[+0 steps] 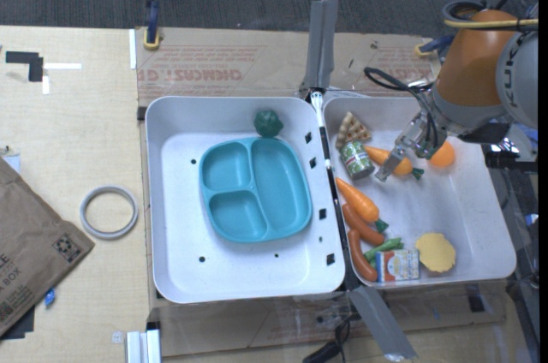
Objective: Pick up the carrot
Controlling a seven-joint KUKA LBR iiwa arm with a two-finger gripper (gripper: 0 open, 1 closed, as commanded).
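Observation:
A small carrot [375,154] with a green top lies in the right bin [479,216], near its back left. My gripper [390,166] is low in that bin, right over the middle of this carrot, and hides part of it. Two bigger carrots lie further forward on the left side, one [358,199] at a slant and another [364,227] just below it. The grey arm with its orange band [471,53] comes in from the upper right.
The right bin also holds a small can [354,159], a waffle-like piece [352,129], an orange fruit [442,154], a sausage [359,258], a carton [398,265] and a yellow disc [437,252]. In the left bin [171,207] sit a teal divided plate [254,188] and a green lump [269,123].

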